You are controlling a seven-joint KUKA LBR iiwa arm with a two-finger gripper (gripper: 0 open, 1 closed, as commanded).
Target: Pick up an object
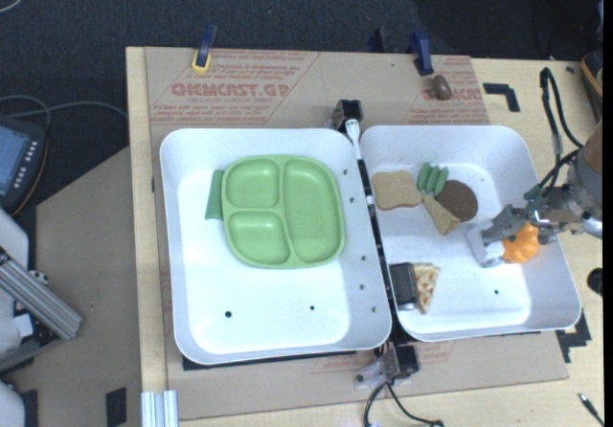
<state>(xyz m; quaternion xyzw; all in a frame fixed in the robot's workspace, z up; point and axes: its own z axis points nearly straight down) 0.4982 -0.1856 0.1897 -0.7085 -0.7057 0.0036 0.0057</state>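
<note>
The end effector point(500, 241) was seen beside an orange object point(522, 245) near the right bin point(479, 143) wall; finger state could not be told. A wall collision or glancing miss was judged possible.

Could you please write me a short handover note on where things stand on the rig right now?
Gripper: low inside the right bin, near its right side, beside an orange object. Whether its fingers are open or shut cannot be told, and nothing is visibly held.
Right bin: a bread slice, a green item, a brown round piece, and a pizza slice by the front left corner.
Left bin: a green divided plate.
Done: no object visibly lifted.
Left: grasp an object and raise it; the orange one is nearest.
</note>
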